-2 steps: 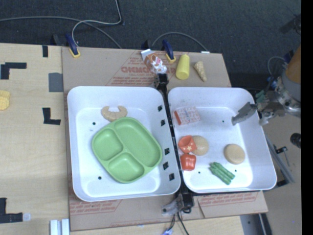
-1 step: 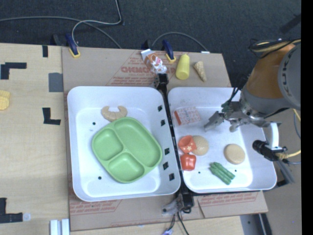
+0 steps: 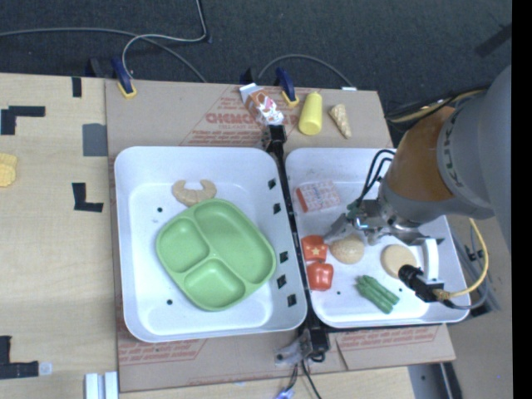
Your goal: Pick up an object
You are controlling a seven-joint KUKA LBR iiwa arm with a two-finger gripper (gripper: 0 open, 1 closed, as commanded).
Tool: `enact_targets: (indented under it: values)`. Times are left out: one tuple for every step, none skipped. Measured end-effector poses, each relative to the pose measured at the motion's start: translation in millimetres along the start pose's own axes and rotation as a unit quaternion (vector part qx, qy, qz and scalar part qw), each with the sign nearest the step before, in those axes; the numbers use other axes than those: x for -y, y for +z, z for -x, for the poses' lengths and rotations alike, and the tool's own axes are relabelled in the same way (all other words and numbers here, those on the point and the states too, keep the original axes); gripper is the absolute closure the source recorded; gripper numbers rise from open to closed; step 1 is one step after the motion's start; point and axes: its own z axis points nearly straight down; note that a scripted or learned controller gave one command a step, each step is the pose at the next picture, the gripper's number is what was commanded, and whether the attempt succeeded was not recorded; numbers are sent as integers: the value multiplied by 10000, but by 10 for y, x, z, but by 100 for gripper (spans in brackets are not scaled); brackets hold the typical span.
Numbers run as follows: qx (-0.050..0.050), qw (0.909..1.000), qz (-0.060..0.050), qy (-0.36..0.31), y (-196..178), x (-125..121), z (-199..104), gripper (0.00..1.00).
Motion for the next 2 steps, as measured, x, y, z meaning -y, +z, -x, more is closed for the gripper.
enact_targets:
  values:
    - [12, 10000, 5, -16, 161, -778, 34, 0]
    - [-81, 9999, -45, -40, 201, 128, 25, 0]
